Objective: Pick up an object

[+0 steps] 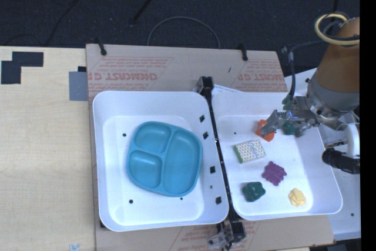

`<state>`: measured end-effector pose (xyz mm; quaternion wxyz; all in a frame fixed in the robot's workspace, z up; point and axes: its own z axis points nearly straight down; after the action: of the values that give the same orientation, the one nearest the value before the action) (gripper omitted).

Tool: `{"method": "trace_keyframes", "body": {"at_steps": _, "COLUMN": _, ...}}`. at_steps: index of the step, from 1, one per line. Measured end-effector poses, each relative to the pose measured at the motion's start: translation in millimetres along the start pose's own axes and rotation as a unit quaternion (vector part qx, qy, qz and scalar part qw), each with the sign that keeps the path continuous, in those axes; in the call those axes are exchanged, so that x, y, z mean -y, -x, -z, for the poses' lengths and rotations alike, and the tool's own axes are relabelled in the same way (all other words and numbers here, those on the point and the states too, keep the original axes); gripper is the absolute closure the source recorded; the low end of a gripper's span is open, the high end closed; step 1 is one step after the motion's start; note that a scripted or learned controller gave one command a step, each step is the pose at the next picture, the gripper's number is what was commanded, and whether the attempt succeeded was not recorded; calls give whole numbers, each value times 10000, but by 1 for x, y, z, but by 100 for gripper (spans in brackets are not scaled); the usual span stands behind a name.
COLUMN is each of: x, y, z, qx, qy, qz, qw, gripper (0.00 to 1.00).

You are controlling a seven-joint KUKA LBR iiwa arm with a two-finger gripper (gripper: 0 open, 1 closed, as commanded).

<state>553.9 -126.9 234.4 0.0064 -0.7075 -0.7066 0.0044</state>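
The gripper (272,124) hangs low in the right bin (329,200), touching a small orange piece (265,131); I cannot tell whether it grips it.

The left bin (111,126) holds a divided plate (164,157). In the right bin (329,200), a patterned block (249,151) lies at centre; three small toys (274,172) (254,191) (297,197) lie nearer, another (265,130) farther, by the gripper (275,124).
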Motion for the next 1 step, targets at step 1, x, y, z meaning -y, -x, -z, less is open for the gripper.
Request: {"method": "trace_keyframes", "body": {"at_steps": 1, "x": -2, "y": 0, "z": 6, "qx": 8, "qy": 58, "qz": 8, "qw": 10000, "gripper": 0}}
